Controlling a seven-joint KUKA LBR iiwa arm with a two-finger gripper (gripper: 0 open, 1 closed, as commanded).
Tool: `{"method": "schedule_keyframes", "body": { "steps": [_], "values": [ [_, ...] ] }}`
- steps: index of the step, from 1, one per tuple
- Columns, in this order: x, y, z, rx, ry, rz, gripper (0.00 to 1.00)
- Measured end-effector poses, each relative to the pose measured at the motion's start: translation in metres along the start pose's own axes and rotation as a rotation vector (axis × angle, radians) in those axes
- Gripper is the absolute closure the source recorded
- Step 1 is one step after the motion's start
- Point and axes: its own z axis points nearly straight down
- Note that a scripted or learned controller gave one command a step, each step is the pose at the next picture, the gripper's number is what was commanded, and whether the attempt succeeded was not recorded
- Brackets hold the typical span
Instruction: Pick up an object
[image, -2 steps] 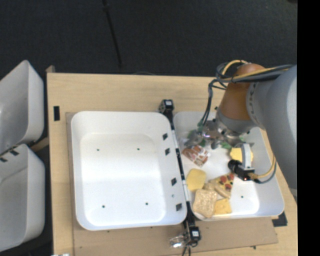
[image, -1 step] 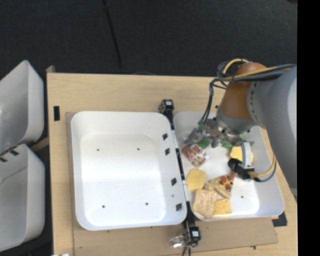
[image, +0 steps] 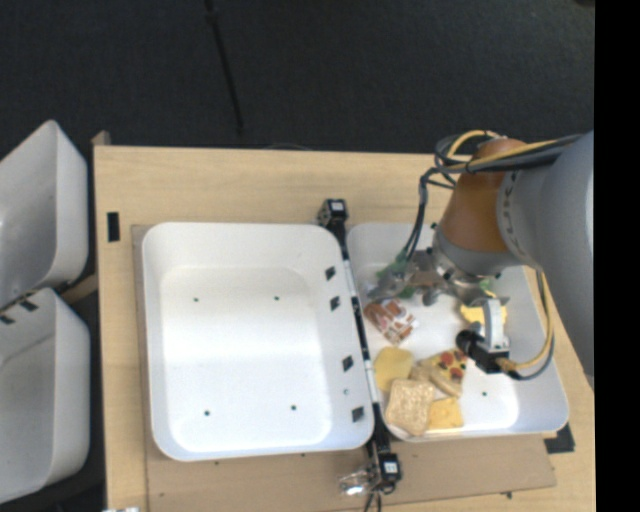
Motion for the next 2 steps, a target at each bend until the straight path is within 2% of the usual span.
{"method": "schedule_keyframes", "body": {
  "steps": [1,2],
  "values": [
    [0.0,0.019,0.001,0.006,0.003,-0.002,0.0],
    [0.09,0.089,-0.093,0.021,0.007,-0.013,0.0]
  ]
}}
